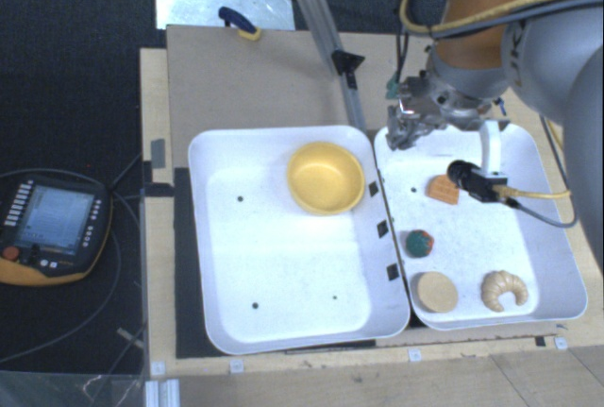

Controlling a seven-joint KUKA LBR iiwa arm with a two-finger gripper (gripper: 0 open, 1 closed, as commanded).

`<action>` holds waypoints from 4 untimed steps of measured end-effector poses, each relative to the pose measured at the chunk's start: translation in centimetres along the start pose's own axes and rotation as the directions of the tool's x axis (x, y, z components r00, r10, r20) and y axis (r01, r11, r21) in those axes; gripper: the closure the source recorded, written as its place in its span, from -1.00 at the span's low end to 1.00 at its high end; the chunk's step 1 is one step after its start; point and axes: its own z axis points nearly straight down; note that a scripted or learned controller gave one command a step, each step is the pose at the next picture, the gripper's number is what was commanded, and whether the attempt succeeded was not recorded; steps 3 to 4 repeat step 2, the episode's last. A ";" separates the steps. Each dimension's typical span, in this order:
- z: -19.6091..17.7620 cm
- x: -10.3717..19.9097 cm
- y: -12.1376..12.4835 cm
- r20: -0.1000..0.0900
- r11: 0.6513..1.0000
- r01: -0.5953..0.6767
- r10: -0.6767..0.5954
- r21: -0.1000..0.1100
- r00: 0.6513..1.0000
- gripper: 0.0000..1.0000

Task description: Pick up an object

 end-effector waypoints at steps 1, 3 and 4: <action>0.5 4.1 2.5 0.001 1.000 -0.001 0.001 0.000 1.000 1.00; 1.4 8.7 3.8 0.000 1.000 -0.002 0.002 0.001 1.000 1.00; 1.4 8.7 3.8 0.000 1.000 -0.002 0.002 0.001 1.000 1.00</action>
